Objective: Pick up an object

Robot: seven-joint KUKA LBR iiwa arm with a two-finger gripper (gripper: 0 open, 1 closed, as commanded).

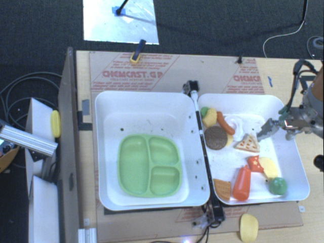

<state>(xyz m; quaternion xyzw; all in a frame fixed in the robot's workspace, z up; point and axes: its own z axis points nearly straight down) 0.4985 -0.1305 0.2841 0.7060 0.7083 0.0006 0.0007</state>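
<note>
Nearest you, a yellow piece (248, 227) lies on the cardboard-covered bench (152, 72), outside the bins. Dark carpet (212, 14) surrounds it. The left bin (109, 110) holds a green divided tray (150, 165); the right bin (296, 176) holds toy food. The gripper (267, 129) hovers beside the pizza slice (247, 144); you cannot tell its opening.

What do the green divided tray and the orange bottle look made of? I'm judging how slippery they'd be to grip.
The green divided tray looks like moulded plastic with a smooth, matte pale finish and rounded compartment edges. The orange bottle also looks like smooth toy plastic, evenly coloured with a slight sheen. Both are probably hard and fairly slick, though the look alone leaves that open.
</note>
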